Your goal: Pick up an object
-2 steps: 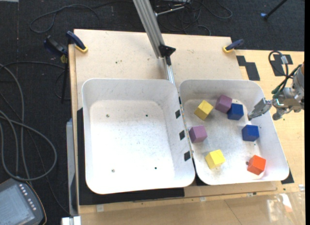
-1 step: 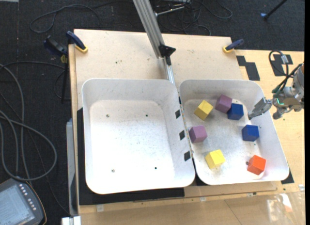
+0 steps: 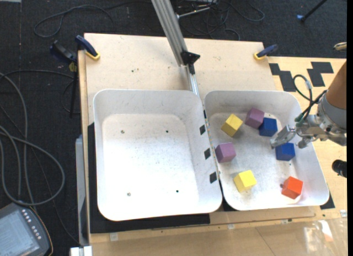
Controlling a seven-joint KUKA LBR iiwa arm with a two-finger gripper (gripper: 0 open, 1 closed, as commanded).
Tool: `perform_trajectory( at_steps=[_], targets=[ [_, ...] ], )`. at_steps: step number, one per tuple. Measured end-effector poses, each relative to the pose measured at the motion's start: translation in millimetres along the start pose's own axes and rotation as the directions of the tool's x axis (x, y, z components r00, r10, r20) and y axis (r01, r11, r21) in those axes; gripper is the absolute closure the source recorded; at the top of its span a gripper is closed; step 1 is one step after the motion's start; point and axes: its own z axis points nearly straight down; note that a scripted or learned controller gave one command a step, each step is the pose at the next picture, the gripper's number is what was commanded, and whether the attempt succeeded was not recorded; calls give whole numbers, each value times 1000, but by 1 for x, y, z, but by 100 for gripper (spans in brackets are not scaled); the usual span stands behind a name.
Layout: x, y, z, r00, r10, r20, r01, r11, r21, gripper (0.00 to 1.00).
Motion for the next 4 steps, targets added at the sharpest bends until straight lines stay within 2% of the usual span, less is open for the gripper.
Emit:
perform_trajectory(
  at_steps=[1,2,3,4],
  targets=[
    [-4,10,56,1000,1,10,-1,1000,-13,0],
    [-5,14,57,1000,0,12,1,1000,-27,0],
    [-6,16,46,1000,0,15,1,999,-32,100],
    [-6,13,-17,1000,-3,5,3,1000,-13,100]
  ],
)
